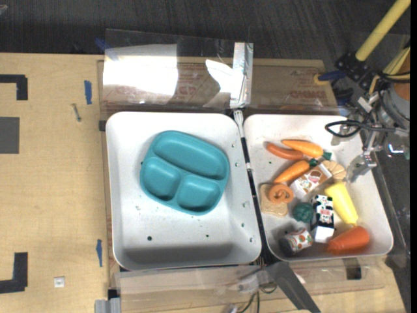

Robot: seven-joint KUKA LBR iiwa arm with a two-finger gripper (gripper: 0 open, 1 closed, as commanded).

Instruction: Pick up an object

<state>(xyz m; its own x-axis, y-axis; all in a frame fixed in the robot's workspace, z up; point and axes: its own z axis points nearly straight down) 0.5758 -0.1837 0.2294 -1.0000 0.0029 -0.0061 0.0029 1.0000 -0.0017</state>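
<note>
The right bin (381, 194) holds a heap of toy food. Two orange carrots (303, 147) (290, 171) lie near its back. In front of them are a yellow piece (343, 201), an orange-red piece (349, 238), a black-and-white carton (323, 212), a small can (298, 240), a white and red box (309, 182) and a tan pretzel-like piece (276, 197). My gripper (361, 164) hangs over the bin's right side, just right of the heap and behind the yellow piece. I see nothing held in it.
A teal divided plate (184, 171) lies in the left bin (124, 227). Clear plastic sheeting (172, 77) stands behind the bins. Cables and a yellow pole (389, 18) crowd the back right corner. Bare wooden bench (45, 175) stretches to the left.
</note>
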